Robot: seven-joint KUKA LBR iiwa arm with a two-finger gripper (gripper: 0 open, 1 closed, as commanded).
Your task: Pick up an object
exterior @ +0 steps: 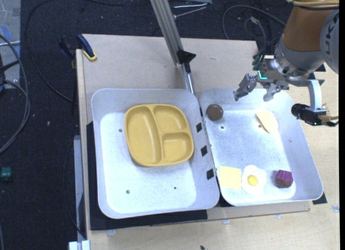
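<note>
My gripper (257, 91) hangs open over the far edge of the right bin (302, 152), with nothing between its fingers. A brown round object (214, 112) lies at the bin's far left corner, to the left of the gripper. A pale yellow wedge (267, 120) lies just below the gripper. Along the bin's near side sit a yellow cheese square (230, 177), a fried egg (253, 180) and a purple object (283, 179).
The left bin (108, 189) holds a yellow divided plate (159, 134). A metal pole (168, 20) slants down to the gap between the bins. Cables lie on the dark floor beyond the bench.
</note>
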